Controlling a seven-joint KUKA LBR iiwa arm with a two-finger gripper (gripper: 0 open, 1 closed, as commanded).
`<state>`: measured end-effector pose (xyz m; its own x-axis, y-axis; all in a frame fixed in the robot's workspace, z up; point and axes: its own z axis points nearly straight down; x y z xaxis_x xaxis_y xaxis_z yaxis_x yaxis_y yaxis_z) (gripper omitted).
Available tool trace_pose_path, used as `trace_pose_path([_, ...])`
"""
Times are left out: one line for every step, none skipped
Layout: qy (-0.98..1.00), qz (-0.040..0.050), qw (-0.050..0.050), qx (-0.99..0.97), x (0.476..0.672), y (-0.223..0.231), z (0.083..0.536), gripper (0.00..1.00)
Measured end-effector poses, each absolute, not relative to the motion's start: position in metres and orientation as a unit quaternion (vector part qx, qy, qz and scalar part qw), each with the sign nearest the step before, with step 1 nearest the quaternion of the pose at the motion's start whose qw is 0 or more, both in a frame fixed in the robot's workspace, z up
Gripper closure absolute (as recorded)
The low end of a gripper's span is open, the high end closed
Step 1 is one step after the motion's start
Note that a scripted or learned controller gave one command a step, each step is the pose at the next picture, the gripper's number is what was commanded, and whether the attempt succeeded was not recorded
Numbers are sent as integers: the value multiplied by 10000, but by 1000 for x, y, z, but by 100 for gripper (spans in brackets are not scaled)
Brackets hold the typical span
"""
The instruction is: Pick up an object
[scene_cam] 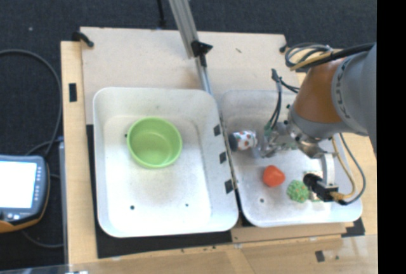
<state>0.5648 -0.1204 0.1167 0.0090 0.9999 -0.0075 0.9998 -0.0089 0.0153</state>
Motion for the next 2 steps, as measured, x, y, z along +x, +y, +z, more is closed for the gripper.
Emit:
trace_pose_path([7063, 16, 23, 7079, 563, -119, 161, 100])
trace_pose_path([7080, 18, 29, 7062, 565, -121, 204, 100])
